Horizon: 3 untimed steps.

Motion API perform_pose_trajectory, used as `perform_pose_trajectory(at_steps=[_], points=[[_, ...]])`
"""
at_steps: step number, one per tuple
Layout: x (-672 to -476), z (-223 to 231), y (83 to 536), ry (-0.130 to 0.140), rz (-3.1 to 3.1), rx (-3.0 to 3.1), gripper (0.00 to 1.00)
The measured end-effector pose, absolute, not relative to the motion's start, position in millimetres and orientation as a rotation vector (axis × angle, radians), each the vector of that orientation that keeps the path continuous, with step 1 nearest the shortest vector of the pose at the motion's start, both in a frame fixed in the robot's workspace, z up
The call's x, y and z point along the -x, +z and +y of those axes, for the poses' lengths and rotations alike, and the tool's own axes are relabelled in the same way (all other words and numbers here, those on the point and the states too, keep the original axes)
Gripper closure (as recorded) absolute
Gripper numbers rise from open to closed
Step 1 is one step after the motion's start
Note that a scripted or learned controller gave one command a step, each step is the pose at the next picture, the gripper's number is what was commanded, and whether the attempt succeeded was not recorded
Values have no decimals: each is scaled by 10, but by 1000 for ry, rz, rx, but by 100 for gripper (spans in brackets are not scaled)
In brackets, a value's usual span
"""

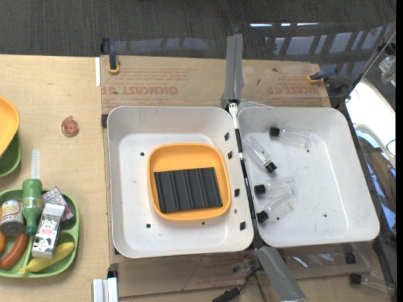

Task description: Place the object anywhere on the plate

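**Bench stock, two white bins: one plate, one block, four tubes**

- Left bin: is holding an orange plate, which is sitting near the bin's centre.
- Dark ridged block: is lying flat on the plate, inside its rim, covering most of the plate's floor.
- Right bin: is holding four clear tubes with black caps, all lying on their sides in the bin's left half: one near the far wall, one just beside the divide, and two lying close together nearer the front.
- Cardboard sheet: is lying under both bins.
- Green tray: is sitting well apart on the left, carrying toy food and a green bottle.
- Pincer: whether it is parted or closed cannot be told.
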<state>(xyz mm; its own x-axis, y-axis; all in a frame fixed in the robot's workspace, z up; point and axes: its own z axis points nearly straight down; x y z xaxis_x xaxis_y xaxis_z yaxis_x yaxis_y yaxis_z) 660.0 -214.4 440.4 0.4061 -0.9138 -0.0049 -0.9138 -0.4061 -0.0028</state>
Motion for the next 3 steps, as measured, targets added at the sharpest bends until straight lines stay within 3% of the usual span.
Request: perform_pose_trajectory(at_steps=[3], points=[[-6602, -2198, 4403, -1, 309, 3121, 100]])
